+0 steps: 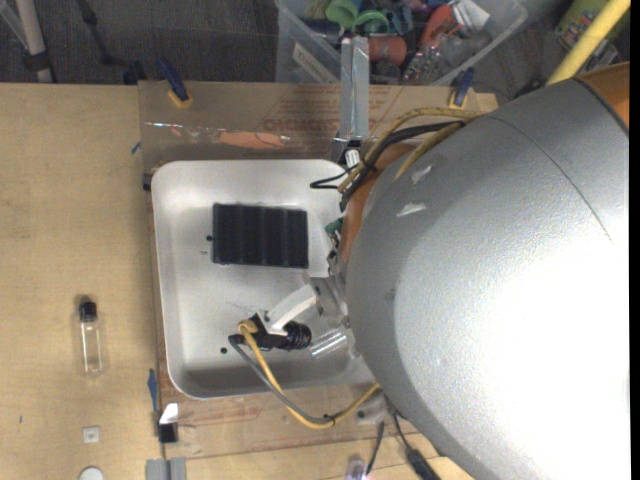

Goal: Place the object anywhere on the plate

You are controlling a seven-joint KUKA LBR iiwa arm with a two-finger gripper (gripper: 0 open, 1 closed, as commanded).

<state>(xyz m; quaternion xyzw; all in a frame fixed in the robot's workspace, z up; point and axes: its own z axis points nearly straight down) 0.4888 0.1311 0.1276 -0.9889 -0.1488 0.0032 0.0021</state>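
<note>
Black ribbed slab (260,236) lies flat in the white bin (180,268), near the pincer (322,318), up-left of it in the view, apart from it. The pincer is low in this bin, under the grey arm (500,288); whether it is open or closed I cannot tell.

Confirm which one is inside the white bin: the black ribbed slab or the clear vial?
The black ribbed slab: it lies flat inside the white bin. The clear vial lies outside, on the wooden bench left of the bin.
</note>
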